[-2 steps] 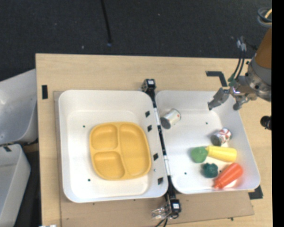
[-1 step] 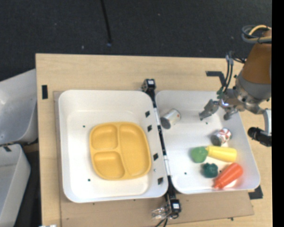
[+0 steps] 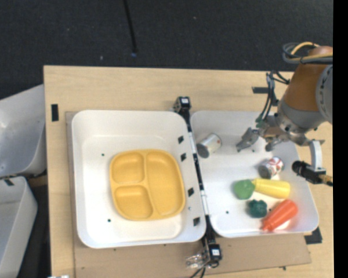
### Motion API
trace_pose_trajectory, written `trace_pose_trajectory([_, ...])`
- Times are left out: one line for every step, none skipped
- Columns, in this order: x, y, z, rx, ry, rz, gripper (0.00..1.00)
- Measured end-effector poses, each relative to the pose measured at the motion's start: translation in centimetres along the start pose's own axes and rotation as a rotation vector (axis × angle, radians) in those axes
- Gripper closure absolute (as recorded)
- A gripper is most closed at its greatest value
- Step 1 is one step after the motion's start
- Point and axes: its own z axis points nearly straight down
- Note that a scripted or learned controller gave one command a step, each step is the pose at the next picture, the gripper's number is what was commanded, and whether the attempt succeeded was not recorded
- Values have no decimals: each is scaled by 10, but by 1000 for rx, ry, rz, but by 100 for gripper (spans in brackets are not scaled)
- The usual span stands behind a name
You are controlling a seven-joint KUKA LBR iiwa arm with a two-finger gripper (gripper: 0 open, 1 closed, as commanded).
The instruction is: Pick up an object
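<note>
On the wooden surface (image 3: 133,88) sit 2 white bins side by side. The left bin (image 3: 90,155) holds a yellow divided plate (image 3: 146,184) with 3 compartments. The right bin (image 3: 220,213) is the landmark for the rest: a small grey cup (image 3: 208,144) lies tipped near its upper left corner, a small white and red ball (image 3: 272,167) rests right of its centre, and toward its lower right lie a green round toy (image 3: 242,189), a yellow toy corn (image 3: 271,187) touching it, a dark green toy (image 3: 256,208) and an orange toy carrot (image 3: 279,214). The pincer (image 3: 257,139) hangs over the bin's upper part, fingers spread, pinching nothing.
</note>
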Motion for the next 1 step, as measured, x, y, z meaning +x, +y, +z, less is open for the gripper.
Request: trace_pose_trajectory([-1,0,48,2,1,3,0])
